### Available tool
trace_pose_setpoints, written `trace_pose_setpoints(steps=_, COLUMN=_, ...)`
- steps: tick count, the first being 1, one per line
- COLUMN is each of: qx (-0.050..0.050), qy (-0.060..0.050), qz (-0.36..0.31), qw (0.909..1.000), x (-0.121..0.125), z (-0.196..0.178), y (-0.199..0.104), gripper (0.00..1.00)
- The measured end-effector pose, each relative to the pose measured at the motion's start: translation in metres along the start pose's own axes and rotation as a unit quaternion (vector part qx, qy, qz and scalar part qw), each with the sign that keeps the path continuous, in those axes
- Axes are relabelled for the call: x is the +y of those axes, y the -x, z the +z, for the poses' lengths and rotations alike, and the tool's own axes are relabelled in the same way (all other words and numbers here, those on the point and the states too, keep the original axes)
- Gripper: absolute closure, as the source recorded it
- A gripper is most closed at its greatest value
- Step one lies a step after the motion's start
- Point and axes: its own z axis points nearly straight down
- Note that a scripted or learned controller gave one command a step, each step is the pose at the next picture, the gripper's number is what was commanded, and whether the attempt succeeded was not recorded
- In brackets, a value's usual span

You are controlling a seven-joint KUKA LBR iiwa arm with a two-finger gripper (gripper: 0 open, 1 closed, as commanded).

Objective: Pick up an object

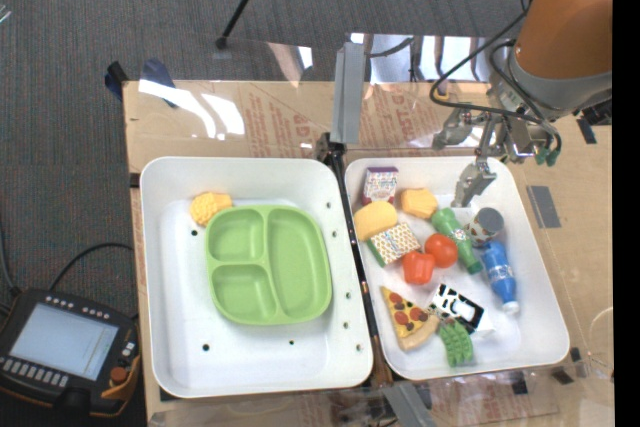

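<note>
Hovering tool [474, 183] above green bottle [456, 237], gripping nothing.

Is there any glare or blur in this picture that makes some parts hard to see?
In the camera view, bright glare streaks lie on the transparent sheet behind the bins; the gripper looks slightly soft over the right bin, while the green plate and pizza slice are sharp and evenly lit.

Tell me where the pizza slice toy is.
The triangular toy pizza slice lies in the right white bin, near its front left corner, below the red pepper toy and beside the black-and-white card.
</note>
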Motion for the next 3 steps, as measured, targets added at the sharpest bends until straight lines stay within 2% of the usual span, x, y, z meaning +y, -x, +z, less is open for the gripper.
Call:
trace_pose_setpoints(steps=1, qx=0.008, qy=0.001, qz=-0.003, qw=1.0000, x=0.011, z=0.165, y=-0.048, gripper=0.00)
trace_pose_setpoints(steps=2, qx=-0.007, qy=-0.001, qz=0.032, qw=0.9994, x=0.020, z=0.185, y=-0.083, gripper=0.00)
trace_pose_setpoints(steps=3, qx=-0.006, qy=-0.001, qz=0.037, qw=0.9993, x=0.017, z=0.185, y=-0.030, gripper=0.00)
